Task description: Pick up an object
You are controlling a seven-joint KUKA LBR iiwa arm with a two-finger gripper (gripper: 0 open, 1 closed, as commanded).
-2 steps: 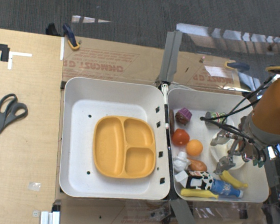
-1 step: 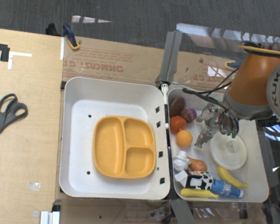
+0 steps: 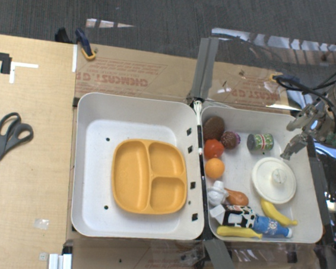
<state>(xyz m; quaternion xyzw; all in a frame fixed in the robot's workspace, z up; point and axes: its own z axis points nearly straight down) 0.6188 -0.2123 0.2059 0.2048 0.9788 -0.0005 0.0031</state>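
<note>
Gripper (image 3: 299, 136): fingers spread, nothing between them, above right bin (image 3: 315, 194).
Nearest object: white lid (image 3: 274, 179), likely rigid, light, slippery; take by centre knob.

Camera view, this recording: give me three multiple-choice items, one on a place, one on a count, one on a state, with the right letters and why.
1. Where does the yellow three-compartment plastic plate lie?
A. in the left white bin
B. in the right white bin
C. on the wooden bench

2. How many yellow toy bananas lie in the right white bin?
A. none
B. one
C. two

3. How does the arm's two-finger gripper stand?
A. clamped on the plate
B. bare, at the right bin's upper right corner
C. resting on the scissors

Key: 1 A, the plate sits in the middle of the left white bin. 2 C, one banana lies below the round white lid, another along the near wall. 3 B, nothing shows between its fingers.
</note>
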